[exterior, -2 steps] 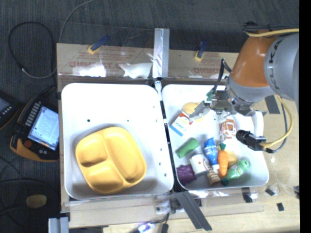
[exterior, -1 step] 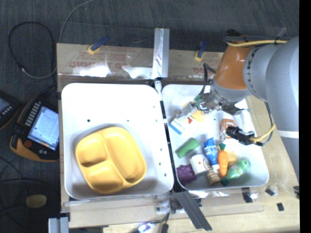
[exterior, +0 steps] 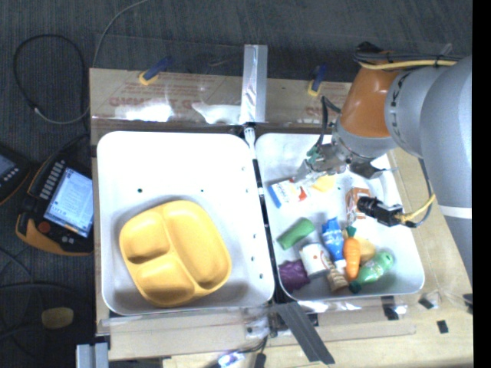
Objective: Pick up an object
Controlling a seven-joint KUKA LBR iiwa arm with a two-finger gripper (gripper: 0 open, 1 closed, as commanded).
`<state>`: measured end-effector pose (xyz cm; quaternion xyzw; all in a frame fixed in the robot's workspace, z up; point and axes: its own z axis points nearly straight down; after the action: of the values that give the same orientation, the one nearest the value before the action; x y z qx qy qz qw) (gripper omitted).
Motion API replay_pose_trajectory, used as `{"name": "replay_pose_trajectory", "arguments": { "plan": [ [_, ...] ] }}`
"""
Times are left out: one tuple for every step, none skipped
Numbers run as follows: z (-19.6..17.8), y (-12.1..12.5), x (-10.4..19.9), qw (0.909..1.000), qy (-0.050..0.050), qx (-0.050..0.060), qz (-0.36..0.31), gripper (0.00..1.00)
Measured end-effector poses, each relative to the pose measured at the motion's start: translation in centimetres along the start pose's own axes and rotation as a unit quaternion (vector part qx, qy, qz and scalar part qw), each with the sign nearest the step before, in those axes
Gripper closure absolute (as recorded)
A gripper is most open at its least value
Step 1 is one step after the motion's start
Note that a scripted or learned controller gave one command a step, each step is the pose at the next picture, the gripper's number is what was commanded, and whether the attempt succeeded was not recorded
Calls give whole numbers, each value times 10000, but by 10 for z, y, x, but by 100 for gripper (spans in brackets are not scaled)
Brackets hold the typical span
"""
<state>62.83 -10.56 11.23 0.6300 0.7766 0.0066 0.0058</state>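
Hand low in right bin, far side, over white carton; finger state unclear. Green block, blue bottle, carrot crowd nearer.

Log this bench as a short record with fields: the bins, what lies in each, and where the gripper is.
left bin: shallow white bin holding a yellow three-compartment plastic tray
right bin: shallow white bin holding a pile of small toys
toys seen: orange plastic carrot, green cylinder, blue and white bottle, purple lump, white carton with red and blue print
gripper: gripper low over the back of the right bin, near the carton
grasp: fingers too hidden to judge
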Motion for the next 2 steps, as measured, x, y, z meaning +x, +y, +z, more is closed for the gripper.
{"name": "replay_pose_trajectory", "arguments": {
  "plan": [
    [-70,-57,52,9620,41,95,-2727,100],
    [-69,-10,91,9814,31,101,-1915,100]
  ]
}}
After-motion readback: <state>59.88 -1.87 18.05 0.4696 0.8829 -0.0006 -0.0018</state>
